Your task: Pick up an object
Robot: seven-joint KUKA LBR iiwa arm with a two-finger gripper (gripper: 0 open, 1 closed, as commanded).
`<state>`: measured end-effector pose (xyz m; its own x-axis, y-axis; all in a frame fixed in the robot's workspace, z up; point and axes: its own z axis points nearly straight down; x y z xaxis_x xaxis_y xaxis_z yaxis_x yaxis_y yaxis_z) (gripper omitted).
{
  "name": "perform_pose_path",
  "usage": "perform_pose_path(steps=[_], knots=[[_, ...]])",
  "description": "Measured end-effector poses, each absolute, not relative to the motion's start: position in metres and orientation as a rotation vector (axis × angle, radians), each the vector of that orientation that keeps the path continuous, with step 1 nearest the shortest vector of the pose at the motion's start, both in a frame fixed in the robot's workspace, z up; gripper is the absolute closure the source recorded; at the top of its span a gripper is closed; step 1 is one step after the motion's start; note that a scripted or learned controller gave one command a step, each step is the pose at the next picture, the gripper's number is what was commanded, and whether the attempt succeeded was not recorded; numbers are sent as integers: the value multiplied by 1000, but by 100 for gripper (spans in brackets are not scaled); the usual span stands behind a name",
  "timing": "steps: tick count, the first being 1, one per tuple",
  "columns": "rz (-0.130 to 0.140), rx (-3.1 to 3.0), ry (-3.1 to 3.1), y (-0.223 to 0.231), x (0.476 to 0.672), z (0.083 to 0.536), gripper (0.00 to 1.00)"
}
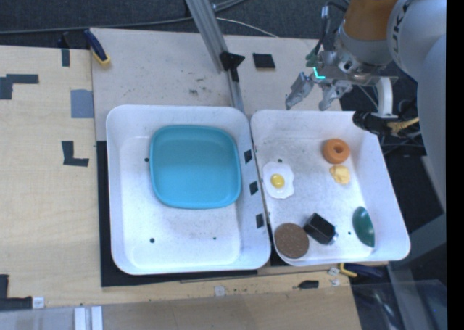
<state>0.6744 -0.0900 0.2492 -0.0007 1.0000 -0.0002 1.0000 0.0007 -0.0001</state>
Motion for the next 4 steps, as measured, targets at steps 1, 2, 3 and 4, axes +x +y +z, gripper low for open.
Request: perform_pose_path(steps=[1,2,3,4], knots=[[-1,2221,2222,-90,674,249,0],[-4,2222,2224,-87,672,206,0],[-6,2224,2224,-96,673,150,0],[-6,2224,2225,-99,680,100,0]])
